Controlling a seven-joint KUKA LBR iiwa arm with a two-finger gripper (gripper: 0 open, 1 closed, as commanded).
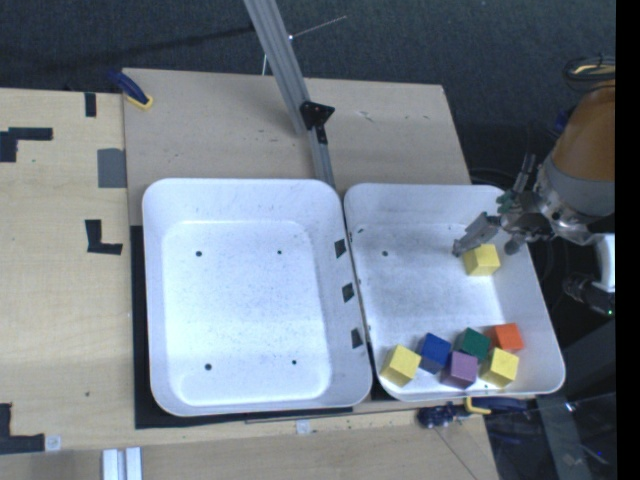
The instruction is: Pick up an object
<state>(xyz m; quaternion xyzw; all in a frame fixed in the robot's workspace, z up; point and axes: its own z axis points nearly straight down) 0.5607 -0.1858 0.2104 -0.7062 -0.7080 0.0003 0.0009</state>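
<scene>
Camera view: arm over the right-hand bin, gripper beside a yellow cube.
The gripper (492, 236) hangs low in the right bin (400, 268), its fingers spread apart, the yellow cube (482, 259) just beneath them and unclasped. Six more cubes cluster at the bin's near edge: yellow (402, 364), blue (435, 351), purple (463, 367), green (473, 344), orange (508, 336), yellow (503, 366).

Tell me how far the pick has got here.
Done: the end effector has reached into the right bin, just above a lone yellow cube. In hand: nothing visibly gripped. Left: grasp and lift; the other cubes sit clustered at the bin's near edge.
</scene>
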